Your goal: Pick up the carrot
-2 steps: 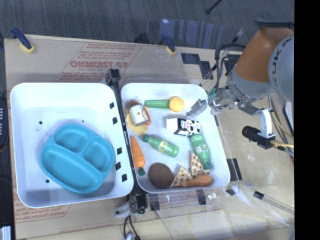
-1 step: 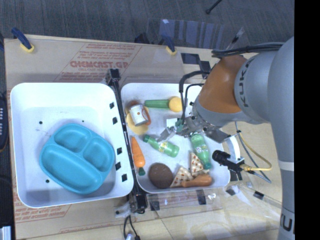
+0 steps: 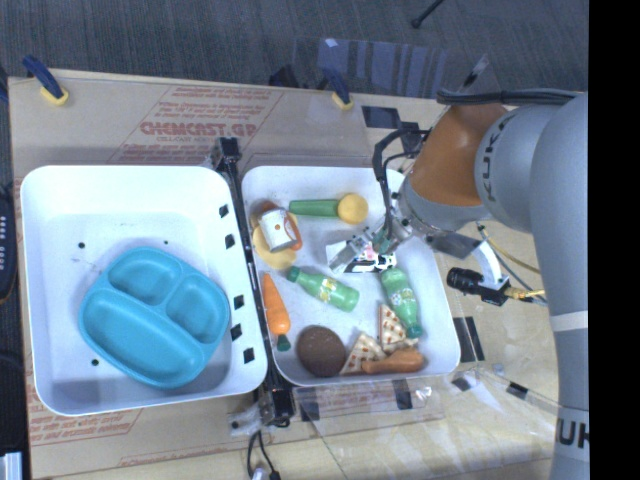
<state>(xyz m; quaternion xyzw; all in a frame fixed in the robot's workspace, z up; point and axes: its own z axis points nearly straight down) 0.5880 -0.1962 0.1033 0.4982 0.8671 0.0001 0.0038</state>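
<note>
The carrot (image 3: 275, 306) is orange with a small green end and lies lengthwise along the left wall of the right bin (image 3: 432, 268). My gripper (image 3: 358, 258) hangs low over the middle of that bin, to the right of the carrot and a little farther back. A green bottle (image 3: 325, 287) lies between them. The gripper is open, with nothing between its fingers. The grey arm with its orange band (image 3: 455, 158) reaches in from the right.
The right bin also holds a small can (image 3: 278, 230) on a yellow piece, a green stick (image 3: 315, 207), a yellow ball (image 3: 352, 208), a second green bottle (image 3: 400, 301), a brown round (image 3: 320, 350), pizza slices (image 3: 388, 326) and a sausage (image 3: 395, 363). A blue divided plate (image 3: 155, 313) fills the left bin (image 3: 50, 198).
</note>
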